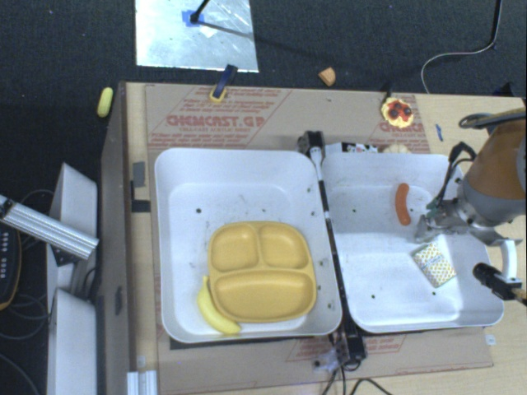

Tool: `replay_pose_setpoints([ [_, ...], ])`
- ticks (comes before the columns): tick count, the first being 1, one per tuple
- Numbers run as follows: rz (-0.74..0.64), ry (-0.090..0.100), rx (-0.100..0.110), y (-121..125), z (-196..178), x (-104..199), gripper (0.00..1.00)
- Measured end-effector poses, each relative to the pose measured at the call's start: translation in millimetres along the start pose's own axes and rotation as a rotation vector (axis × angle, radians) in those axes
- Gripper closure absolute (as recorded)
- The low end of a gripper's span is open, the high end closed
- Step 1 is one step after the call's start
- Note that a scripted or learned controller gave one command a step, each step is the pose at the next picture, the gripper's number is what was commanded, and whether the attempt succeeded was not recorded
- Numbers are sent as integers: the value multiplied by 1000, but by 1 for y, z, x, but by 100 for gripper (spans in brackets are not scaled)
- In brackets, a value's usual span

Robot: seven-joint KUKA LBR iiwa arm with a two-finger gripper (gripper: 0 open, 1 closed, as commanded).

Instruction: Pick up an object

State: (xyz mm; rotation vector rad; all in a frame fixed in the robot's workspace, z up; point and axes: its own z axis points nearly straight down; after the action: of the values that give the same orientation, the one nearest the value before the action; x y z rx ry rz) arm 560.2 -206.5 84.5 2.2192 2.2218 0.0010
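Around the edges you've got a dark carpet (49, 39) with a silver sheet (193, 23) lying on it up top, a bit of blue tape (194, 17) stuck on the sheet. A small yellow piece (104, 101) sits on the carpet just off the bench's left corner, and an orange bit (328, 76) lies near the top edge. The cardboard (239, 113) under the two bins has red print, a blue-and-yellow clip (222, 83) on its top edge, and a round red-and-yellow toy (398, 111) up right. A white cable (461, 52) loops over the carpet there. You'll see a metal rail (49, 227) at the left.
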Motion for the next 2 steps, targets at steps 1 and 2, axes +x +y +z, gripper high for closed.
replay_pose_setpoints([
  [1, -3, -2, -4, 0, -105, 0, 100],
  [2, -2, -1, -2, -1, -104, 0, 0],
])
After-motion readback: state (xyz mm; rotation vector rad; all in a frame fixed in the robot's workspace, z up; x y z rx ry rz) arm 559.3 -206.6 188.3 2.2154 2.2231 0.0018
